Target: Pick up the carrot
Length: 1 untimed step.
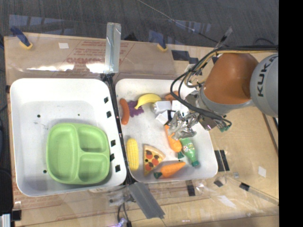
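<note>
At right of centre, our grey, orange-banded arm point(232, 79) reaches over the shallow white right bin point(142, 86). We lower its metal gripper point(182, 124) onto one orange toy carrot point(173, 142); whether it grips, we cannot tell.

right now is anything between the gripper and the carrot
Nothing visible. The gripper sits low in the right bin, right over the carrot beside the green bottle. A second carrot lies apart near the front wall.

glossy plastic carrot point(171, 169), smooth white bins point(19, 126)
</note>
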Tool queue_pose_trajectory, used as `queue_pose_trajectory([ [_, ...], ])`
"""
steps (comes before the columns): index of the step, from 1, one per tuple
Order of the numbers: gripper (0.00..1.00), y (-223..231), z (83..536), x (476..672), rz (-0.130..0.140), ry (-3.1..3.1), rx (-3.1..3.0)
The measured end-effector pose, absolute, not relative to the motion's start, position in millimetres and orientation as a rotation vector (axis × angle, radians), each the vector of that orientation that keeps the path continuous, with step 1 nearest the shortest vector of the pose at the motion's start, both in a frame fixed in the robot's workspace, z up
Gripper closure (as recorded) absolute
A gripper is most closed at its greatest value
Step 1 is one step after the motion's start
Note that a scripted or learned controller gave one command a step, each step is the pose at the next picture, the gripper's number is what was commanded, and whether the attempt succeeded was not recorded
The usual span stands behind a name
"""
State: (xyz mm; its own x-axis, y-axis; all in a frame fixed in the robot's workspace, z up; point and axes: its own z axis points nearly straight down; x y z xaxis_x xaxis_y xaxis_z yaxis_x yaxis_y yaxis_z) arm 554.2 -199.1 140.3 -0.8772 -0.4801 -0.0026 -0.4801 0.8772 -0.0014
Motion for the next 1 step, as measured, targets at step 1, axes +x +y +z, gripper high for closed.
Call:
queue_pose_trajectory([
  [1, 0.00, -198.8, 139.8, 553.9, 0.000, 3.042, -0.778],
])
